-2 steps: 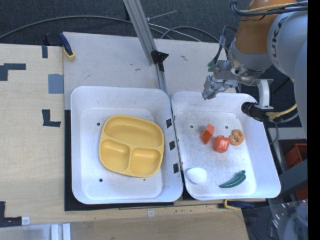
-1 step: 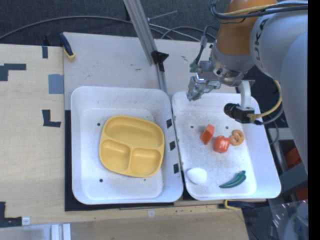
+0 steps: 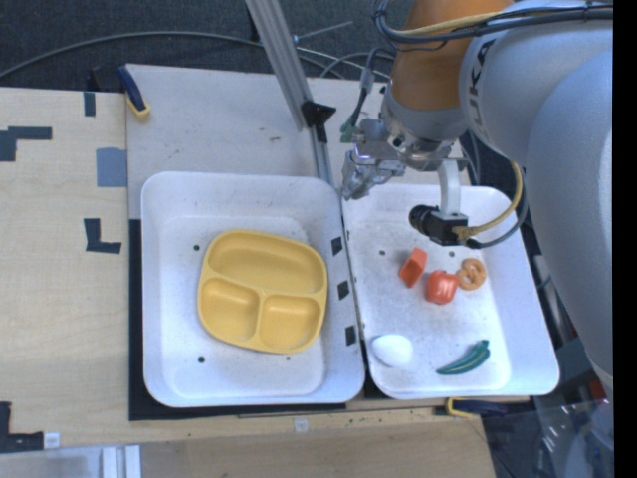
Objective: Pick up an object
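The right bin (image 3: 518,366) holds several small items: an orange-red wedge (image 3: 413,267), a red tomato-like piece (image 3: 441,287), an orange pretzel-shaped ring (image 3: 472,273), a white egg (image 3: 392,350) and a green pepper (image 3: 464,358). My gripper (image 3: 358,181) hangs over the far left corner of the right bin, close to the divide between the bins. It stands well apart from all the items, up and to the left of the wedge. I see nothing held in it.
The left bin (image 3: 164,267) carries a yellow compartment plate (image 3: 263,291). A slanted metal rail (image 3: 284,58) rises behind the bins, next to the gripper. A black fitting with a yellow cable (image 3: 440,224) hangs off the arm above the wedge.
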You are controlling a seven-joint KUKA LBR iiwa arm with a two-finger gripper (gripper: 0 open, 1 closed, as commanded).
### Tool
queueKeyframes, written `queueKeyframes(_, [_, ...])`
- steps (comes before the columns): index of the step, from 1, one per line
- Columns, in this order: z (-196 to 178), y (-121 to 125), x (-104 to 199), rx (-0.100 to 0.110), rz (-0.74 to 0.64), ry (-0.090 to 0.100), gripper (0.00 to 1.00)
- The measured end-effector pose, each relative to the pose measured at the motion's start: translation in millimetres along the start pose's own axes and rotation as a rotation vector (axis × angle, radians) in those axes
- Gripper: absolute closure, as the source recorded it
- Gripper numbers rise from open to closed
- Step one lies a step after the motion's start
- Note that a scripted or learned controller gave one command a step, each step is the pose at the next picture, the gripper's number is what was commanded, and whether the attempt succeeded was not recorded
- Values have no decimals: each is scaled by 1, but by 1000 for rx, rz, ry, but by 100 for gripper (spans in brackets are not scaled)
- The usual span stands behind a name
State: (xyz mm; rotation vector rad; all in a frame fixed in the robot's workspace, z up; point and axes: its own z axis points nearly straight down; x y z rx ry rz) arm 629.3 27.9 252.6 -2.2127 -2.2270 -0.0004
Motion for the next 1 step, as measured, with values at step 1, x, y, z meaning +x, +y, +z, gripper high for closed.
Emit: queueKeyframes(1, [2, 5, 57, 0, -1, 0, 100])
